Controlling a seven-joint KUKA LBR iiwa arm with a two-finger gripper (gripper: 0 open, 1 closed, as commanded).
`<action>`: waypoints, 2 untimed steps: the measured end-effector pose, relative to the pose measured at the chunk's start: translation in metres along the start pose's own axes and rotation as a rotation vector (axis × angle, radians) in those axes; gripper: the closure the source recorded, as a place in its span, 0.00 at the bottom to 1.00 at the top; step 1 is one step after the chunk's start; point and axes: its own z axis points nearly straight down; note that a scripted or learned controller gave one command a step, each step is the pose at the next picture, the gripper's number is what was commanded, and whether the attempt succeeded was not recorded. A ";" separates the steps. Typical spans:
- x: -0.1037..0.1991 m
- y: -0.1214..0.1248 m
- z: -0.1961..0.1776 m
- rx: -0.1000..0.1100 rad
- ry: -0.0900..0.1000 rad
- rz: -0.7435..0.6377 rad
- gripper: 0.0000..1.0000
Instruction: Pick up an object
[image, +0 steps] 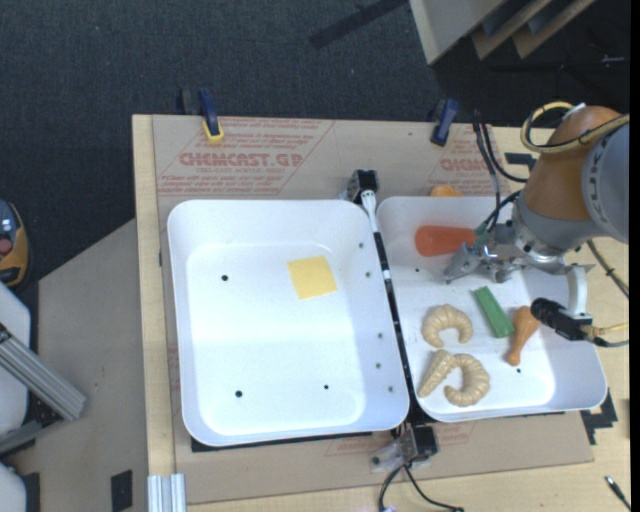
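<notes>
Two pale croissants lie at the right bin's front; behind them the gripper hovers beside an orange-red piece, fingers' state unclear from here.

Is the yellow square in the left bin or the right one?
In the left bin. The yellow square lies flat on its floor, near the back.

A dark carpet covers the floor across the upper and left parts of the frame. The bench has a tan cardboard-like top printed with red lettering, held by blue clamps along its upper edge. A pale piece of furniture stands at the upper right.
</notes>
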 end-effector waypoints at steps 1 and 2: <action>-0.006 -0.034 0.000 0.000 -0.001 0.002 0.00; -0.005 -0.032 -0.010 -0.005 -0.003 0.002 1.00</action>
